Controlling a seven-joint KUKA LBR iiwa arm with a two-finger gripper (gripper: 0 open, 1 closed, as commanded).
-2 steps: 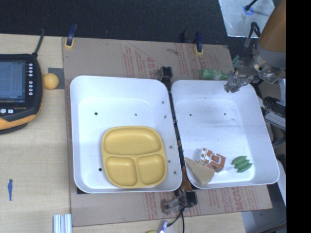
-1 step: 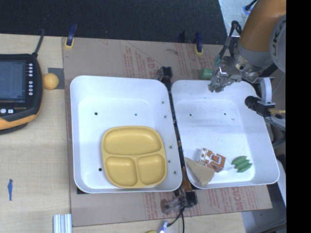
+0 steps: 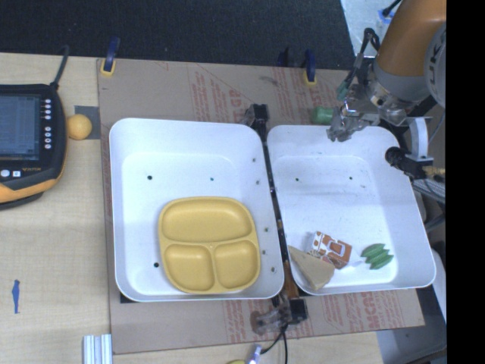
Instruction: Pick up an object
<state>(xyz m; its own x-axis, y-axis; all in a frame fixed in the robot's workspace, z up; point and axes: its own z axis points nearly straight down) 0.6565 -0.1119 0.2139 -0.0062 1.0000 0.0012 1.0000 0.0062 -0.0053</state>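
Three small objects (image 3: 339, 253) near right bin's (image 3: 394, 203) front, well apart from tool (image 3: 342, 130).

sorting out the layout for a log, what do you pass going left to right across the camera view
teach pendant → yellow ball → yellow divided tray in the left bin → tan wedge → small orange and white box → green leafy piece, the last three in the right bin

— What sort of place is this?
— A robot lab: an arm (image 3: 413, 36) over a bench (image 3: 45, 233), two white bins (image 3: 125, 203) clamped on cardboard (image 3: 189, 89), and a control pendant (image 3: 26, 142) alongside.
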